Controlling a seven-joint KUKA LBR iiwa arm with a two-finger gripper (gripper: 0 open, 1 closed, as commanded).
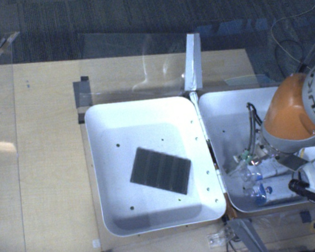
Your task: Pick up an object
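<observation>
A dark grey ribbed rectangular pad (161, 170) lies flat and slightly turned in the middle of the left bin (104, 129). In the right bin (224, 111) my gripper (249, 165) reaches down under the grey and orange wrist, low over the bin floor. A small cluster of clear and blue objects (257, 187) lies just below it, with a green bit beside the gripper. The wrist hides much of this area, so I cannot make out anything held.
A clear divider post (193, 61) stands at the back between the two bins. A black fixture (304, 187) sits at the right bin's front right. Wooden bench (37, 166) surrounds the bins; cables hang at the back right.
</observation>
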